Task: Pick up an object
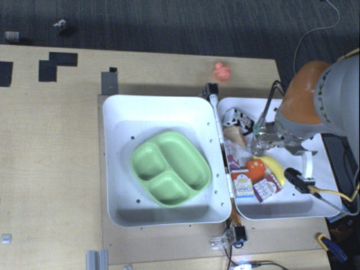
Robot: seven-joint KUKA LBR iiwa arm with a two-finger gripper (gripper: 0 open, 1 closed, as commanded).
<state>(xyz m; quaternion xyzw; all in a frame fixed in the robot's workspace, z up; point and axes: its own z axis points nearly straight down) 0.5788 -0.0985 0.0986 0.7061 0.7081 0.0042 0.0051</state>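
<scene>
The right bin (281,210) holds several small things. A yellow banana (274,169) lies beside an orange-red round fruit (256,169). In front of them are a small printed carton (243,186) and a red-and-white packet (266,190). Toward the back lie a black-and-white item (238,118) and a tan piece (236,135). My gripper (259,145) reaches down into this bin just behind the fruit and the banana, to the right of the tan piece. Nothing shows between it and the bin floor that I can make out.
The left bin (112,151) contains a green divided plate (170,167). A pink lump (222,71) lies on the bench behind the bins. Black marks (56,65) sit at the bench's far left. The grey arm with its orange band (306,97) covers the right bin's back right.
</scene>
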